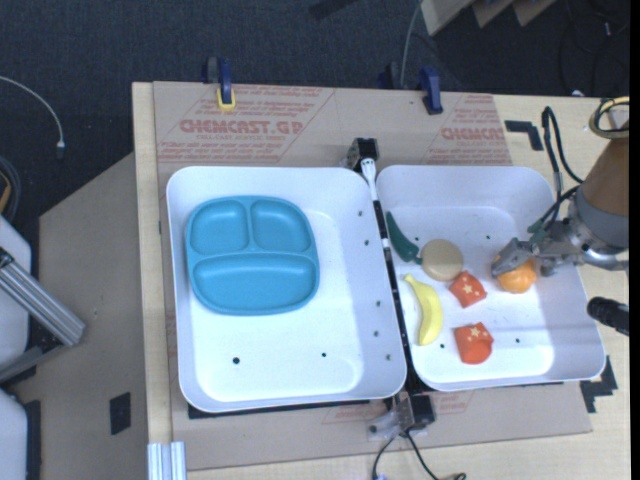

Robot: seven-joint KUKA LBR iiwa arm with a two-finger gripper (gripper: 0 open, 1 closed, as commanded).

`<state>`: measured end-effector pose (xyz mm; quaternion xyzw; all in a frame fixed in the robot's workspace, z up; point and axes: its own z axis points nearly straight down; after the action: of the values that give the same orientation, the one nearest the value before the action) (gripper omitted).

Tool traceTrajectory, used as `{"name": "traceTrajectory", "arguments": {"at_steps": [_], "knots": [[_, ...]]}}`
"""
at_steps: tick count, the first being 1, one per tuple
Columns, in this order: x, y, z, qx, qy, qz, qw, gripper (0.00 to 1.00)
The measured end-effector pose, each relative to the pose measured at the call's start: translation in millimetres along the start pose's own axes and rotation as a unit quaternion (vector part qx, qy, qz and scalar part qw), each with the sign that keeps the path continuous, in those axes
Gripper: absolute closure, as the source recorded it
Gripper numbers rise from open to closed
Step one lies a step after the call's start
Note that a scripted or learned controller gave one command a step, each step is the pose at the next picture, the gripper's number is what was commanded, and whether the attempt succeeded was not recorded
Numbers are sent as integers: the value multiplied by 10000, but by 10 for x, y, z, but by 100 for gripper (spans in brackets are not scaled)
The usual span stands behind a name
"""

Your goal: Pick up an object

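The right bin (470, 193) lies open along its far edge and near-right corner, while its middle is crowded by the banana (428, 310), beige disc (442, 259), two red pieces (468, 289), orange fruit (516, 279) and gripper (512, 260).

Blue plate (254, 255), yellow banana (429, 310)

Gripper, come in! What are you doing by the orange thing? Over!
Gripper low in right bin, at orange fruit. No lift seen. Red piece close on its left; banana farther off.
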<state>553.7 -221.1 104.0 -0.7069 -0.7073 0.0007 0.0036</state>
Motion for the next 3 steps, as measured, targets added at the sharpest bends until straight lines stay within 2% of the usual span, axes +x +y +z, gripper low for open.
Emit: {"name": "traceTrajectory", "arguments": {"at_steps": [1,3], "knots": [[-1,58,-202,-97,-24,-12,9999,100],[41,153,-1145,-66,-39,-4,10000,100]]}}
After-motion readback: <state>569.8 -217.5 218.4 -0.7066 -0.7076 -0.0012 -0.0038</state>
